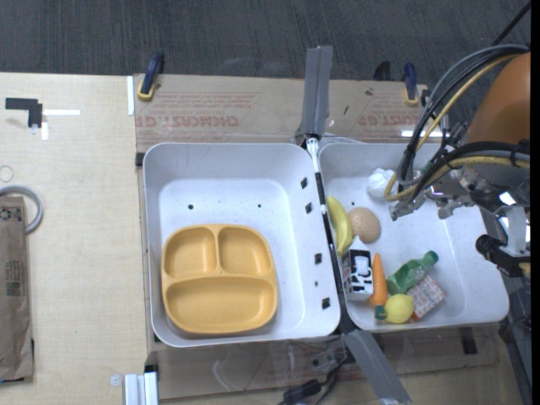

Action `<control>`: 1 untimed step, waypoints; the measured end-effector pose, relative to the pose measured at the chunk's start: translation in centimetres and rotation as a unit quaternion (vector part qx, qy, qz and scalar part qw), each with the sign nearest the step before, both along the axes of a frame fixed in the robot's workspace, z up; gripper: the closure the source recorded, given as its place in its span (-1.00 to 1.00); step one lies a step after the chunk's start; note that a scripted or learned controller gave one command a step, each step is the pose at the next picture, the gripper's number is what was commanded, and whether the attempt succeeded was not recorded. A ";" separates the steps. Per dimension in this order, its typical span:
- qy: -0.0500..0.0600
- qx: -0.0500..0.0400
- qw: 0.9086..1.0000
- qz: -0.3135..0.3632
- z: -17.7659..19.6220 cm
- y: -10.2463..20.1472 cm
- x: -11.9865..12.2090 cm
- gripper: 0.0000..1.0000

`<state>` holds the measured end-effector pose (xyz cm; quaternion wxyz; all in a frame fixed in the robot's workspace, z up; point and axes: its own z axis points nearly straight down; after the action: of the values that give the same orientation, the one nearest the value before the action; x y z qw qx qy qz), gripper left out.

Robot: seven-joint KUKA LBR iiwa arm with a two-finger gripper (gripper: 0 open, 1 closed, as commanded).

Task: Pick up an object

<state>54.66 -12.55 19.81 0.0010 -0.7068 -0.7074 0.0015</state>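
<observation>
The right bin holds several small things. A yellow banana lies along its left wall, with a tan egg-shaped ball beside it. A white crumpled object sits near the back. Toward the front lie a black-and-white box, an orange carrot, a green bottle, a yellow lemon and a red-and-white packet. My gripper hangs over the right bin's back half, just right of the white object and the ball, with nothing visibly held.
The left bin holds a yellow divided plate at its front. A grey divider runs between the bins. Cables loop above the wrist. A brown paper bag lies on the bench at far left.
</observation>
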 end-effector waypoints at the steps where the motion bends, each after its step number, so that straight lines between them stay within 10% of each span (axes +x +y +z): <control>1: 0.000 0.000 0.997 -0.075 -7.4 -5.2 -7.0 -1.00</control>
<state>47.65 -17.74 12.43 0.0013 -0.7579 -0.6523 0.0014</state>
